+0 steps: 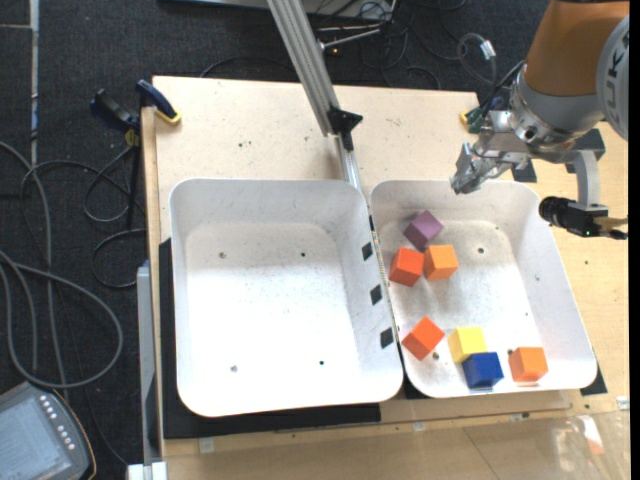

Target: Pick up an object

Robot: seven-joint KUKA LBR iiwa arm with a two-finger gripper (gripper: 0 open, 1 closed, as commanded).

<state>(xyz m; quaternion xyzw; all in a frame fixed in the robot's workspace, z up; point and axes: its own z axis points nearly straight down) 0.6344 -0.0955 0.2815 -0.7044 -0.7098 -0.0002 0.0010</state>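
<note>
Sitting side by side on the counter [250,108]: two shallow white bins. Left bin [200,208] showing bare floor with dark specks. Right bin [560,298] holding seven blocks.

Lying near the far wall of the right bin: purple block [423,229], tilted. Just in front of it, touching each other: red-orange block [406,266] and orange block [441,261]. Resting toward the near edge: another red-orange block [423,336], just beside a yellow block [466,343]; blue block [483,370] touching the yellow one's near side; a further orange block [528,364] just right of the blue one.

Reaching in from the right: grey arm with orange band [570,38]. End effector [467,181] hovering over the far rim of the right bin, apart from every block, pointing down and left. Carrying nothing between the fingers. Open or closed: cannot tell, fingertips too small and blurred.

Standing slantwise across the far counter: grey metal strut [300,48]. Clamped at the far left corner: blue and yellow clamp [158,101].
</note>
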